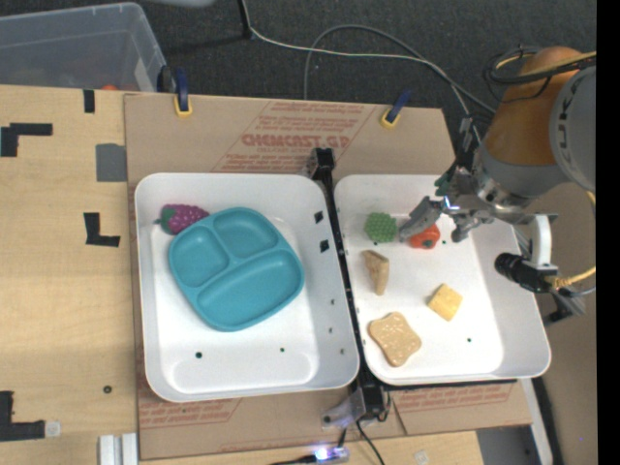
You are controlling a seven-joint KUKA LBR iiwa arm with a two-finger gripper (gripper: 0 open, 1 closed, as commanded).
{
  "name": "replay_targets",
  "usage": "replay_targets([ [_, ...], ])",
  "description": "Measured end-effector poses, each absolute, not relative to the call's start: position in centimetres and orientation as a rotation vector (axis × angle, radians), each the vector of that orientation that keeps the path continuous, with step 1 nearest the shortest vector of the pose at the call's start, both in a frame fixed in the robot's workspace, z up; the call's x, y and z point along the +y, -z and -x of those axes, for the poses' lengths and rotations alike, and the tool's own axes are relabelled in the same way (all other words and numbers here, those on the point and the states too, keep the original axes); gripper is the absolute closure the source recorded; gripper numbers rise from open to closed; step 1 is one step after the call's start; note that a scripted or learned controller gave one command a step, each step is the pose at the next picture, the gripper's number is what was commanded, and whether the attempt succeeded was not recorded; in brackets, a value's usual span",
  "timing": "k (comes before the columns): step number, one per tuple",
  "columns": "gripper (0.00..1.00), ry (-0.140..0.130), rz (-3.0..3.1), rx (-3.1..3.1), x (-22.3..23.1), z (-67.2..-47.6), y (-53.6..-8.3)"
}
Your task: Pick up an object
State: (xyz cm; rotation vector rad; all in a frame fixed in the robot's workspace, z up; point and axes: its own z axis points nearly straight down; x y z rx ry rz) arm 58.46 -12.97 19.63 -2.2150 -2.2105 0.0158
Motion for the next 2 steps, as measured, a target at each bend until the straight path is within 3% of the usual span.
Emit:
replay_targets([
  [1,0.0,-0.003,2.219,-2.222,-12.9,-58.8,-20.4],
  [2,0.0,-0.007,2.217,-2.22,-13.1,-59.3,-14.2],
])
